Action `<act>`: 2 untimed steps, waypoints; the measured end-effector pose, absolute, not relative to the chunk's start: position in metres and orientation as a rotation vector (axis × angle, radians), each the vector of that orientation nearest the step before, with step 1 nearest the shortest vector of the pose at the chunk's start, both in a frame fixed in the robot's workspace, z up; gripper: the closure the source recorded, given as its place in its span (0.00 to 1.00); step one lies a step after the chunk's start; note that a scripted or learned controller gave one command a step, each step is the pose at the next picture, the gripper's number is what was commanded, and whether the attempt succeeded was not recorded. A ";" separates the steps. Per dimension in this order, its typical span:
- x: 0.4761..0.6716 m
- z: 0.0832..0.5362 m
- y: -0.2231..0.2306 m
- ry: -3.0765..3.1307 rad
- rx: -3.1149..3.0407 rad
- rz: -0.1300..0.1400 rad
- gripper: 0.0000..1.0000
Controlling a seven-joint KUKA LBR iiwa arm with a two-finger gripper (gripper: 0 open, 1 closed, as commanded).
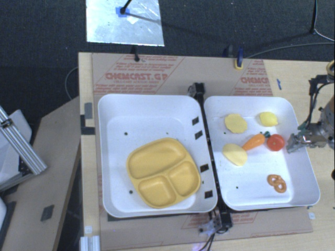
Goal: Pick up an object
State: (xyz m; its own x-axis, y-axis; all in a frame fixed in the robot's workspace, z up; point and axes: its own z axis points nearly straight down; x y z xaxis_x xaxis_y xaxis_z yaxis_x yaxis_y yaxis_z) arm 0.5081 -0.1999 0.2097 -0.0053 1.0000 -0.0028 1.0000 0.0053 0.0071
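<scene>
The right bin point(251, 196) holds several toy foods: a flat yellow piece point(236, 123), a lemon point(268, 119), an orange carrot point(254, 141), a red tomato point(276, 142), another yellow piece point(235, 154) and a pretzel point(277, 182). My gripper point(296, 140) reaches in from the right and sits over the right bin's right rim, just right of the tomato. Nothing shows in its grasp.
The left bin point(120, 119) holds a yellow divided tray point(163, 172). A black divider point(205, 140) runs between the two bins. A shiny metal sheet point(124, 14) lies beyond the bench. Cables run across the top right.
</scene>
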 end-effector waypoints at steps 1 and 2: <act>0.523 0.214 -0.152 2.231 2.209 0.003 1.00; 0.521 0.209 -0.101 2.234 2.211 0.003 1.00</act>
State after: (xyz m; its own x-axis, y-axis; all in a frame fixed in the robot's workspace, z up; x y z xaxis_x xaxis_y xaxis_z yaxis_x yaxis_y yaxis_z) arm 0.5214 -0.1009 0.2086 -0.0103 0.9999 0.0022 0.9999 0.0103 0.0005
